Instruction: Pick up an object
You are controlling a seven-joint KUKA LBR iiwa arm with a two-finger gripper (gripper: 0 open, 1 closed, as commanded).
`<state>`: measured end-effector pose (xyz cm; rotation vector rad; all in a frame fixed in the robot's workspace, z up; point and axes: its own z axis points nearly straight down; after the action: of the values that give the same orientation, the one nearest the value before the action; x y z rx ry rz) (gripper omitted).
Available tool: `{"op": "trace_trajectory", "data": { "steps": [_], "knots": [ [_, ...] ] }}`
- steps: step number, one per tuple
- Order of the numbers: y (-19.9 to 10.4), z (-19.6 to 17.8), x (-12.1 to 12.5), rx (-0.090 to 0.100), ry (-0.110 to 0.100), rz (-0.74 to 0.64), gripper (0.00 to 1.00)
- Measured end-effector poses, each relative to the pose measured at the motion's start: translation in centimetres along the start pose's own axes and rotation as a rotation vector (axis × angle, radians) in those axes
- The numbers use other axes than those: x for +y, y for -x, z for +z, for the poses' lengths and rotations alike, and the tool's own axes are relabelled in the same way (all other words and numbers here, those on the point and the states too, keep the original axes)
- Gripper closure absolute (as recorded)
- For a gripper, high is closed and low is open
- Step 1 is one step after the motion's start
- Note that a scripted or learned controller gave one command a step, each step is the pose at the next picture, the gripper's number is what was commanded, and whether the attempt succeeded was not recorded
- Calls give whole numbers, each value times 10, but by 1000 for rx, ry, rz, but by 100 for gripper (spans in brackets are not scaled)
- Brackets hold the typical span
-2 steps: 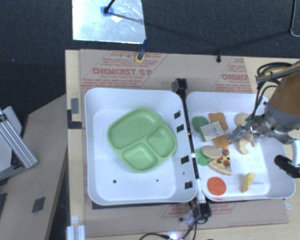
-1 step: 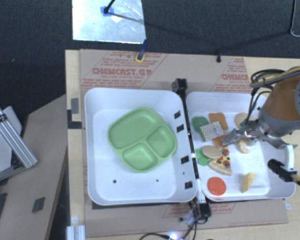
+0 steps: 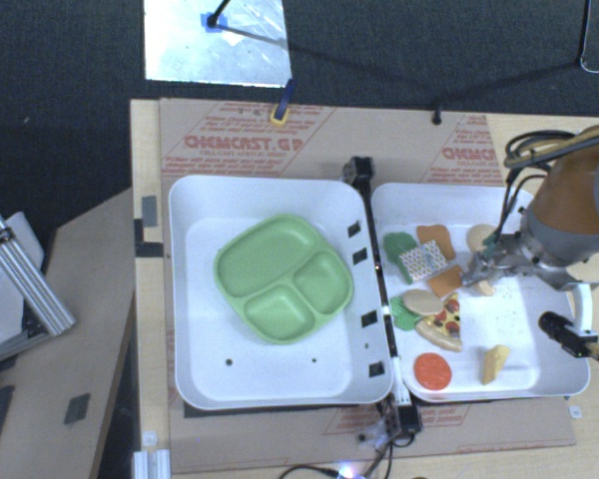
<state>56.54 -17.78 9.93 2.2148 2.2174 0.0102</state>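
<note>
Fingers (image 3: 476, 270) of the gripper (image 3: 479, 272) point toward the cluster of toy food in the right bin (image 3: 539, 372), but whether they are spread or closed cannot be told at this size, and nothing can be seen between them. Their tips sit just beside an orange-brown piece (image 3: 445, 281) and a small pale piece (image 3: 485, 287). Behind them the grey arm (image 3: 564, 242) with its orange band (image 3: 571, 190) comes in from the right.

Around that spot lie a checkered piece (image 3: 422, 260), an orange slab (image 3: 435, 238), a green piece (image 3: 398, 243), a round tan piece (image 3: 479, 236), a tan oval (image 3: 422, 301) and a pizza slice (image 3: 443, 325). Nearer the front wall are a red disc (image 3: 432, 371) and a pale yellow wedge (image 3: 494, 362) (the two stand well apart from the cluster).

In the left bin (image 3: 195, 367) a green divided plate (image 3: 284, 278) lies flat, slightly turned.
</note>
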Motion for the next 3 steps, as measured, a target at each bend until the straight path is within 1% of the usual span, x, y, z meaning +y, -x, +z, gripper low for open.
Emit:
{"op": "trace_trajectory", "data": {
  "steps": [1, 2, 3],
  "knots": [
    [-4, -63, 1, -1, -3, -3, 100],
    [-6, -128, 3, -1, -2, -4, 100],
    [-6, -126, 4, 0, -7, -4, 100]
  ]
}}
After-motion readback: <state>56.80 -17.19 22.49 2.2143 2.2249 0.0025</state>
